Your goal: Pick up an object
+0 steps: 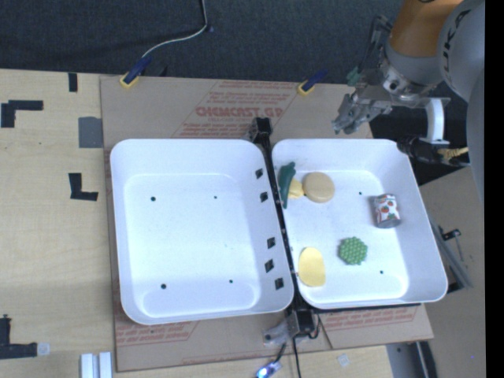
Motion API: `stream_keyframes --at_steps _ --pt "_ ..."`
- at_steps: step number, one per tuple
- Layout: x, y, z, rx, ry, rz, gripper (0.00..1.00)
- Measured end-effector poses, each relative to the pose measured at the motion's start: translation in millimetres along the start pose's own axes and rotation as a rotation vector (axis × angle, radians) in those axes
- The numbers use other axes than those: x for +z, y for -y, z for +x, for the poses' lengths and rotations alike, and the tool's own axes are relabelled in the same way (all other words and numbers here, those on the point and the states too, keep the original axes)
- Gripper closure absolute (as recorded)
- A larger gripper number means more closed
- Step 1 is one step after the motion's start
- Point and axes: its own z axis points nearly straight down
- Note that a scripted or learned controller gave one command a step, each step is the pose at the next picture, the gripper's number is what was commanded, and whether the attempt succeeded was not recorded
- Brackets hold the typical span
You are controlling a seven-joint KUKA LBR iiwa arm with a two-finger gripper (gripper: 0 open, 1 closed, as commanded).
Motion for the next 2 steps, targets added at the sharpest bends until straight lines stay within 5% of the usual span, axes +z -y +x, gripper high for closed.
stream_keyframes --at_steps 1,2 --pt "-159.8 20.9 37.2 -0.003 -0.003 0.0 1.0" --pt "-268.5 22.3 32.3 0.0 -0.002 0.006 1.0"
